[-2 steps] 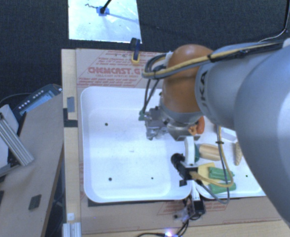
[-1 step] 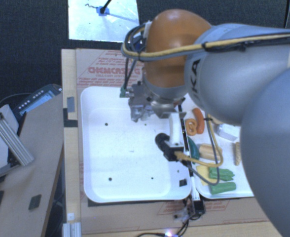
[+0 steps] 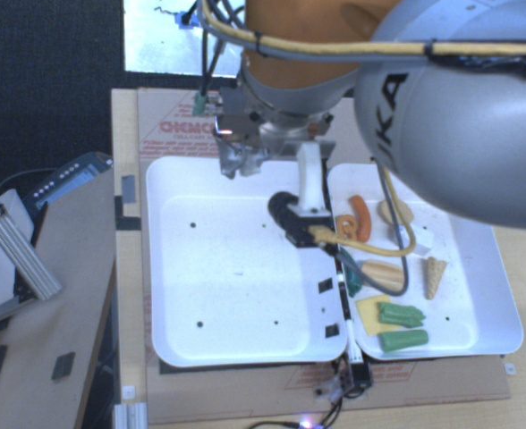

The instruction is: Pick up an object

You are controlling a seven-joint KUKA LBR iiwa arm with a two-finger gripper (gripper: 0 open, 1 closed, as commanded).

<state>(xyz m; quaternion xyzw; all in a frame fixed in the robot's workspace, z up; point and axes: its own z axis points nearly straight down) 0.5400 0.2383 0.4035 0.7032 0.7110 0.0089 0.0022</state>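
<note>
My gripper hangs over the far rim of the left bin, seen from above under the grey arm and its orange band. The loose objects all lie in the right bin, to the gripper's right and nearer the camera. They are an orange sausage, a tan bread roll, a pale bun piece, a wafer cone, a yellow cheese slice and two green pods. A teal piece lies by the divider. The arm hides the right bin's far part.
The bins rest on a cardboard sheet on the bench. A grey handset and an aluminium rail sit off to the left. A yellow cable loops down over the right bin.
</note>
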